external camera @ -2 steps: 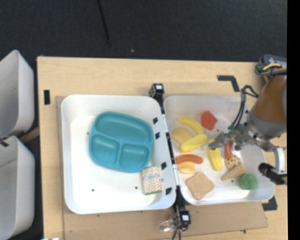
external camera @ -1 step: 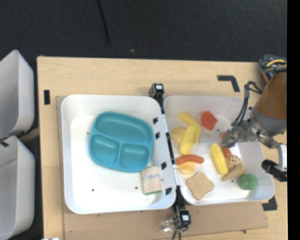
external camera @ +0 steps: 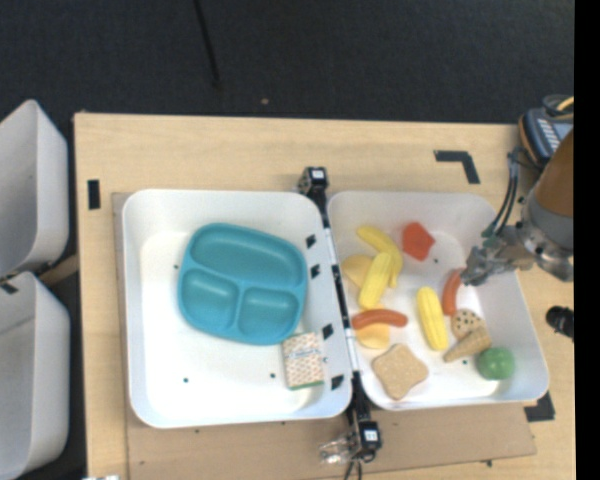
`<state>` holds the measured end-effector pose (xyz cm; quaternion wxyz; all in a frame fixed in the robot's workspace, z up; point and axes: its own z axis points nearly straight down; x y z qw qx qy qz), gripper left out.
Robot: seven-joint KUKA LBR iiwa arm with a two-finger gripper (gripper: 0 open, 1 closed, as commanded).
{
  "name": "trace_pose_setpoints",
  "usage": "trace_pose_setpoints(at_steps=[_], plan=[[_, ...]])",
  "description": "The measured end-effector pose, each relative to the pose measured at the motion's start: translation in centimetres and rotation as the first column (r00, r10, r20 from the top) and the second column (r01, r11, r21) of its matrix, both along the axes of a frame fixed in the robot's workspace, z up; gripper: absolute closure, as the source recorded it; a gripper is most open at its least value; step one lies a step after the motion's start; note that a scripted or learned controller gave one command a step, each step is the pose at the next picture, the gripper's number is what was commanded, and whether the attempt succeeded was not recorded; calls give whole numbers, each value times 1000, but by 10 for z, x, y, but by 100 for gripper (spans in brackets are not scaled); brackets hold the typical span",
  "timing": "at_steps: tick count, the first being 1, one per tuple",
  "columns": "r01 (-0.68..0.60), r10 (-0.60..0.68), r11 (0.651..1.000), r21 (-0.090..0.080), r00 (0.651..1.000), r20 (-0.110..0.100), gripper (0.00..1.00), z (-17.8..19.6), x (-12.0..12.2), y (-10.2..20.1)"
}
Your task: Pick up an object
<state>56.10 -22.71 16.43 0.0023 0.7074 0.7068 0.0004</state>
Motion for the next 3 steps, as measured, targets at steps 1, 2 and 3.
trace_pose_setpoints(at_steps=[1,2,3], plan=[[-3,3,1000,-1,1000,3,100,64,2,-1],[-4,4,1000,1,1000,-1,100,77,2,-2],[-6,6,1000,2,1000,-4,100,67,23,51]])
